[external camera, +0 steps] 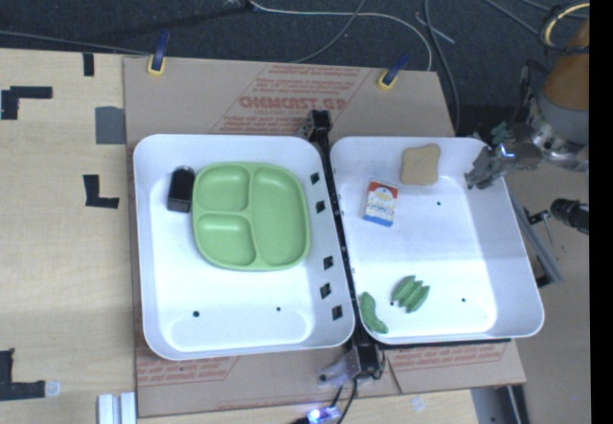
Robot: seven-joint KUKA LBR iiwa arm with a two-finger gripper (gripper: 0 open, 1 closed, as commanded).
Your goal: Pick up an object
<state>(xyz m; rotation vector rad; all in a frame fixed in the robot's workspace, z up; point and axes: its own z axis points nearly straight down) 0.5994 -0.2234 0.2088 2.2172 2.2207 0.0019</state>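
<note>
The right bin (pixel 498 250) holds a tan flat piece (pixel 420 165) at its far side, a small red, white and blue carton (pixel 381 203) near its middle left, a bunch of green pods (pixel 410 294) toward the front, and one green pod (pixel 372 314) at the front left corner. My gripper (pixel 486 170) hangs at the right bin's far right rim, to the right of the tan piece and apart from it. Nothing shows between its fingers.
The left bin (pixel 153 250) carries a green divided plate (pixel 251 215) with a small black block (pixel 180 189) beside its left edge. Black clips run down the seam between the bins (pixel 330 221). Cables cross the dark cloth behind the bench.
</note>
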